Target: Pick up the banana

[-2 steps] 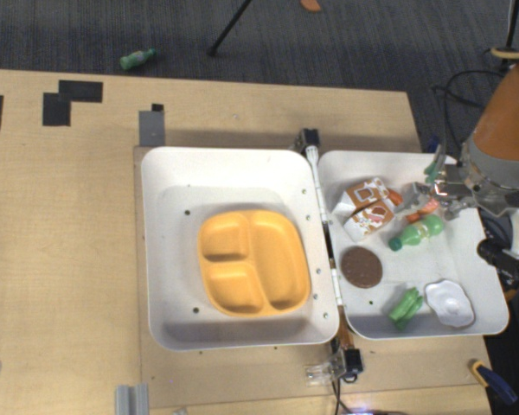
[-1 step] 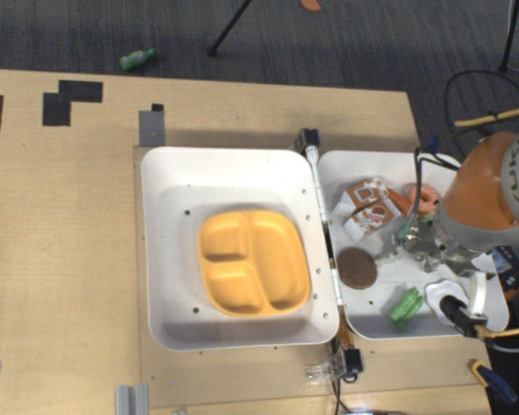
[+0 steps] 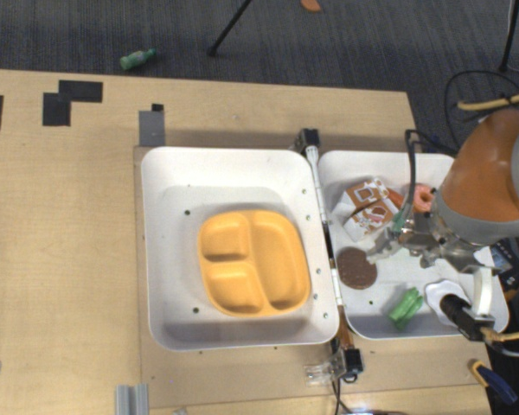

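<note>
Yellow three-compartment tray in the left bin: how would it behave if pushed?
The yellow three-compartment tray looks moulded and stiff, likely keeping shape. Lying flat in the left white bin, it would probably slide, not tip or roll.

Even overhead light, slightly soft focus

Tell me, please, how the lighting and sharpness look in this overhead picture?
In the camera view, the light is even and soft, with a faint shadow under the yellow plate in the left bin; no harsh glare on the right bin; the whole frame is slightly soft, and the small items near the arm are hard to make out.
</note>
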Robot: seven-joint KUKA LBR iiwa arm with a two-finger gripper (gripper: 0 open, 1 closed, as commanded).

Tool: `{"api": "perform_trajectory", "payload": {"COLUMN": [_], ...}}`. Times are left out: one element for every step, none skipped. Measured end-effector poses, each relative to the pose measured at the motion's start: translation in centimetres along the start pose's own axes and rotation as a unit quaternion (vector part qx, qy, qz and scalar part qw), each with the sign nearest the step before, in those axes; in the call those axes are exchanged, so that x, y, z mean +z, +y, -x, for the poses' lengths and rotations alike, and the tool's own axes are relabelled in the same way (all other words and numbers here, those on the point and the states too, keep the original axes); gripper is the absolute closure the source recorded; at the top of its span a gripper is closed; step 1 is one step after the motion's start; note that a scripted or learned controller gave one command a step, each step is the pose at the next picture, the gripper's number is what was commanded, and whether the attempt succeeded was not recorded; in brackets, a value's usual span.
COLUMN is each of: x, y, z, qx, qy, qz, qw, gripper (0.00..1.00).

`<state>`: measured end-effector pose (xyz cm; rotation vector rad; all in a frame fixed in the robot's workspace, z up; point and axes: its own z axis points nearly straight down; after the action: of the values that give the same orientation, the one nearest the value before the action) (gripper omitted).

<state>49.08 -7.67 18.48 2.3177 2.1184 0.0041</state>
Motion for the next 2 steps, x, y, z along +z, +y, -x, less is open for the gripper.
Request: {"api": "perform_trajectory", "payload": {"x": [9.6, 8.4], "y": [0.2, 0.5], "z": [3.4, 3.2], "qx": [0.015, 0.013], "qy": [0.001, 0.001], "qz": [0.003, 0.007], "qw": [0.9999, 0.9999], "gripper": [0.0, 1.0]}}
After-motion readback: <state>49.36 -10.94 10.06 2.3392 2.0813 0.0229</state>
